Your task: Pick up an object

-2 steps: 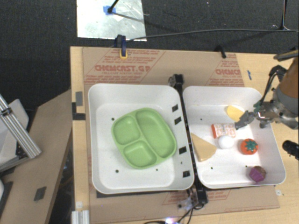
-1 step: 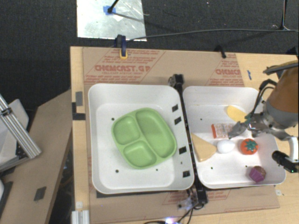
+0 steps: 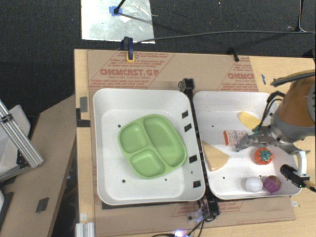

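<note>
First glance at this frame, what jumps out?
The light green three-compartment plastic plate lying in the left white bin stands out most. In the right white bin, the grey arm's gripper reaches in from the right, beside a small orange tomato-like ball. A pale yellow wedge, a white ball and a purple piece lie nearer the front.

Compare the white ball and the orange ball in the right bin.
The white ball is plain and pale; the orange ball is bright with a green patch on top. The white ball lies nearer the bin's front wall, touching a purple toy; the orange ball sits just by the gripper. Both are round and similar in size.
</note>
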Motion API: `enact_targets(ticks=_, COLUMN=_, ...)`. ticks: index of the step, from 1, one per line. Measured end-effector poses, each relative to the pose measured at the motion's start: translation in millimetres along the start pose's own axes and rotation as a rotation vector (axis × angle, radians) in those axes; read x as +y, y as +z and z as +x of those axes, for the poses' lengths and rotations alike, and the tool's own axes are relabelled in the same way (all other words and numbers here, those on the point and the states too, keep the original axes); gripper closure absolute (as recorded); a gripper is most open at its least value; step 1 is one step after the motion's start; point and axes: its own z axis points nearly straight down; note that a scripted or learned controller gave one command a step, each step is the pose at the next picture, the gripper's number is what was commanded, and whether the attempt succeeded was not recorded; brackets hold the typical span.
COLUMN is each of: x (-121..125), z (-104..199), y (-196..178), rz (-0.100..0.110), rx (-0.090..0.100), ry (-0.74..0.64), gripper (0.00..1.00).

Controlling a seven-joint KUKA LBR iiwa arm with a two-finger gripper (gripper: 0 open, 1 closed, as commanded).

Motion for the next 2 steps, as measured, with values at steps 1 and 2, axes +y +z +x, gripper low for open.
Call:
enact_targets(ticks=1, x=2, z=-1, y=-13, rz=-0.005, rx=-0.002, ry=-0.001, gripper=1.00)
enact_targets(ticks=2, x=8, z=8, y=-71, rz=-0.009, rx=-0.003, ry=-0.003, gripper=1.00)
